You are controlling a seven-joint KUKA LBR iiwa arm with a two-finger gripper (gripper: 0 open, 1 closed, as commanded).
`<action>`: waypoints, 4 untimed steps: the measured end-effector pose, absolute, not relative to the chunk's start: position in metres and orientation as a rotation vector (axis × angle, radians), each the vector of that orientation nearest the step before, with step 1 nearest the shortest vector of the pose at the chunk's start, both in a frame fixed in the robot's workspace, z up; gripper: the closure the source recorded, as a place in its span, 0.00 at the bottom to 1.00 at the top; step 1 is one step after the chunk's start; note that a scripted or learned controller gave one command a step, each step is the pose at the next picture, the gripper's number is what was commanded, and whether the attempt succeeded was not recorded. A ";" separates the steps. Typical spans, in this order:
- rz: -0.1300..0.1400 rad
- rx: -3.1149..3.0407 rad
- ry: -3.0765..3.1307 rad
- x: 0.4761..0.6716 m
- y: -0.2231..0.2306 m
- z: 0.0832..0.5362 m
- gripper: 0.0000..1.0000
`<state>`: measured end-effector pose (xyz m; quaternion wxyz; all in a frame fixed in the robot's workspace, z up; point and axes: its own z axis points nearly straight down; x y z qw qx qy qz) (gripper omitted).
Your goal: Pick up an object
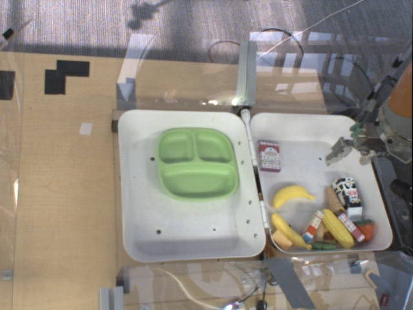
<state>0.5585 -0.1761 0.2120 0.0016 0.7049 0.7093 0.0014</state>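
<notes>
Wooden tabletop (64,173) bearing two white bins, arm reaching in from the right.

Green divided plate (197,163) lies in the left bin (139,237). End effector (352,148) hovers with fingers spread, gripping nothing, over the right bin (303,137), above the cow-print carton (347,194); banana (292,196), corn cob (337,228) and red card box (269,155) lie nearby.

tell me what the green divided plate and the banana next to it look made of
Green plate: likely moulded plastic, matte, one even colour with soft rounded compartment edges. Banana: probably toy plastic or foam, given its uniform yellow and smooth skin; the view leaves that open.
</notes>
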 end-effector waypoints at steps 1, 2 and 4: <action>0.027 2.085 2.296 0.542 -0.188 0.115 0.00; 0.008 1.604 2.681 0.563 -0.207 0.091 0.00; 0.018 1.887 2.480 0.496 -0.122 0.093 0.00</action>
